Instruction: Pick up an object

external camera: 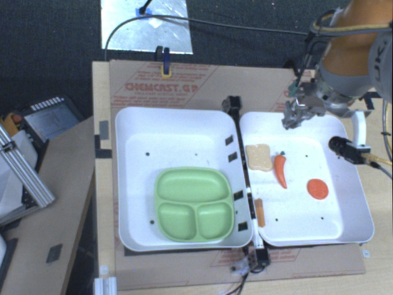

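**Gripper above the right bin's far rim, nothing in it**

Camera view: The arm (356,35) comes in from 3 o'clock. Its gripper (293,118) hangs over the right bin (307,226) at about 11 o'clock of that bin, close to the far rim. Whether the gripper is released or clenched cannot be told from this angle. No object is seen in it.

The loose objects all lie on the right bin's floor, apart from the gripper. A bread (258,157) slice lies at 9 o'clock of the bin, near the left wall. A carrot (280,172) lies just beside the bread at its 3 o'clock, with its green end toward 12 and its tip toward 6. A red-orange disc (317,189) lies flat at 4 o'clock of the carrot, apart from it. A short orange-brown stick (260,212) lies against the left wall at 7 o'clock of the bin, pointing along the wall.

The left bin (141,140) holds a green plate (193,204) with three compartments. It sits toward 5 o'clock of that bin, near the front wall. The two bins touch along their shared side on the bench (153,85).
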Robot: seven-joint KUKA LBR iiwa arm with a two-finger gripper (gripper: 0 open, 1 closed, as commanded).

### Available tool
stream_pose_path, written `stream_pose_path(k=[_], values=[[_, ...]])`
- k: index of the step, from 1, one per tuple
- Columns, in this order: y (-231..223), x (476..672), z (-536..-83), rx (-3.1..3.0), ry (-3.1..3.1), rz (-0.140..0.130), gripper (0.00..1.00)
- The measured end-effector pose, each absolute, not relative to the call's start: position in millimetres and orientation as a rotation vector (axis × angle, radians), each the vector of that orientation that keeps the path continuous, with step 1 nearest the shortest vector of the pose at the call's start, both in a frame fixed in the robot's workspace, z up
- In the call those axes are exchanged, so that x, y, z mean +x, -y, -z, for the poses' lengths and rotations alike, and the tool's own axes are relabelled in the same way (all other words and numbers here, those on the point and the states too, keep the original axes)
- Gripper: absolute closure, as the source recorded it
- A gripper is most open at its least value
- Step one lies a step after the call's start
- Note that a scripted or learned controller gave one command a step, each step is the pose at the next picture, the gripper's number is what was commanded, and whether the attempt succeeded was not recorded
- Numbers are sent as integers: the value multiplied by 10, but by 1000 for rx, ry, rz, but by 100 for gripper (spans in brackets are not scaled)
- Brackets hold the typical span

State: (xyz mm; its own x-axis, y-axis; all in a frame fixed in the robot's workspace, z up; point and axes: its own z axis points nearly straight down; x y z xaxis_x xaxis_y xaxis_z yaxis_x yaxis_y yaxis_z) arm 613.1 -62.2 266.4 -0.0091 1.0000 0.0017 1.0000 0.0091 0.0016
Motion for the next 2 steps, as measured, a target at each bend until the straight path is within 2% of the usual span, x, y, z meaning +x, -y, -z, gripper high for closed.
stream_pose_path(k=[1, 2], values=[[95, 6125, -2485, -2210, 2232, 4, 100], [-435, 6190, -2523, -2210, 2233, 6, 100]])
